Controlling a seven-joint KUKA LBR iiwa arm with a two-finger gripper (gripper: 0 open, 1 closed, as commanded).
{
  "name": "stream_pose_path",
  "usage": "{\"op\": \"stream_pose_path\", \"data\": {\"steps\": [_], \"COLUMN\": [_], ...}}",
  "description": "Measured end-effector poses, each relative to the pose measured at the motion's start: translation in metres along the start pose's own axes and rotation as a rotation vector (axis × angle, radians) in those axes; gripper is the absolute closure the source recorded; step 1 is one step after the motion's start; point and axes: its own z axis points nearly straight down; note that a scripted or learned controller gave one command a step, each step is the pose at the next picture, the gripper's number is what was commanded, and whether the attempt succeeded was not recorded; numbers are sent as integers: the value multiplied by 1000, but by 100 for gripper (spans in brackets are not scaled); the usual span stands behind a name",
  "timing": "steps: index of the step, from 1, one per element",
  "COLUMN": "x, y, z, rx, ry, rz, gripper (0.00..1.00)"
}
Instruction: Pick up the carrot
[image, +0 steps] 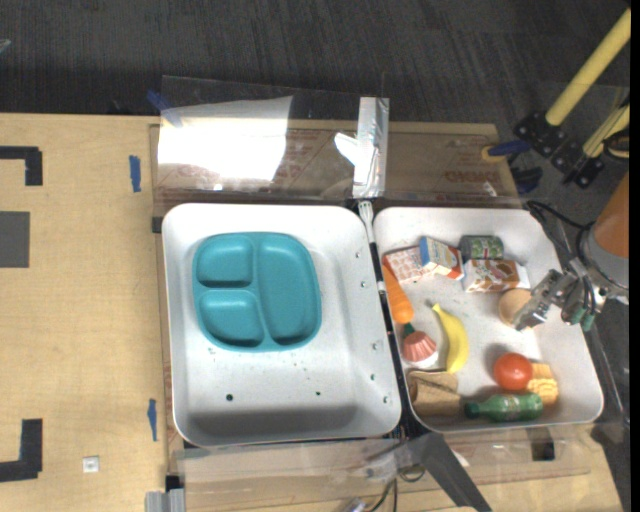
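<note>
Carrot (398, 298) against right bin's (575, 405) left wall, banana (452, 337) just beside at 4 o'clock | risk: wall blocks a finger, or banana gets nudged, I'd guess | gripper (549, 301) well apart at carrot's 3 o'clock, near the right rim | fingers spread, clamping nothing
</note>
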Motion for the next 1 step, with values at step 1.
{"op": "stream_pose_path", "data": {"steps": [1], "x": [62], "y": [-18], "z": [-34], "rx": [1], "ry": [3], "rz": [206], "gripper": [100]}}
